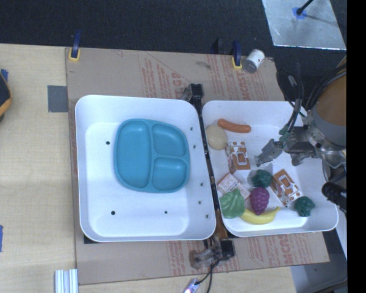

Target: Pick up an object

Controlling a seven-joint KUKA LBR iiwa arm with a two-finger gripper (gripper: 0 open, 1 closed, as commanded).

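Presently the gripper (282, 153) hangs over the right bin (329, 224) with its two dark fingers spread apart and nothing between them. Just below its tips lie a dark green, knobbly broccoli-like piece (261, 178) and a brown-and-white printed carton (286, 187); a second such carton (238, 155) lies just to its left. Judged from this pose, a sound pick means choosing one isolated target, centring the fingers across its narrow side and descending straight, since the rounded toys probably roll. Farther off sit a glossy orange sausage (234, 126), a matte beige potato-like lump (216, 137), a purple bumpy grape cluster (259, 198), a green leafy piece (232, 204), a curved yellow banana (260, 216) and another dark green piece (304, 206). Well to the left, the other bin (91, 218) holds a smooth blue three-compartment plate (151, 155).
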